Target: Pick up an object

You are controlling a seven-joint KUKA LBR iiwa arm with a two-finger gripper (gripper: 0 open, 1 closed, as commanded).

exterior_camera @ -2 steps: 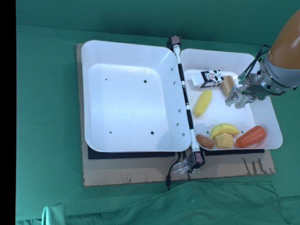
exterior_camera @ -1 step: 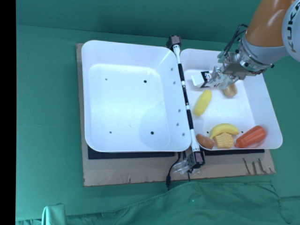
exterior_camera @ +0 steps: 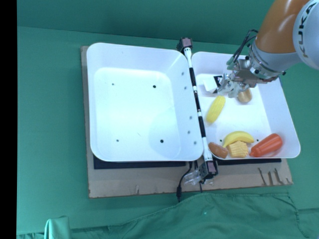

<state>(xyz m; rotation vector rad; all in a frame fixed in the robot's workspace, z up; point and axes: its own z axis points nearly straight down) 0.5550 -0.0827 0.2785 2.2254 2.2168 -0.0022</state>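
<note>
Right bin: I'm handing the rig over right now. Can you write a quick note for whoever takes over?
Gripper: low over the far part of the right bin, between a white piece and a brown round item. Whether it is open or shut can't be told.
Things: all lie in the right bin. The corn cob is mid-bin. The banana, corn chunk, reddish-brown piece and orange carrot are along the near edge.
Done: approach only; nothing visibly lifted.
Left: grasp one object and lift it, probably the brown item or the white piece, as they are nearest.
</note>
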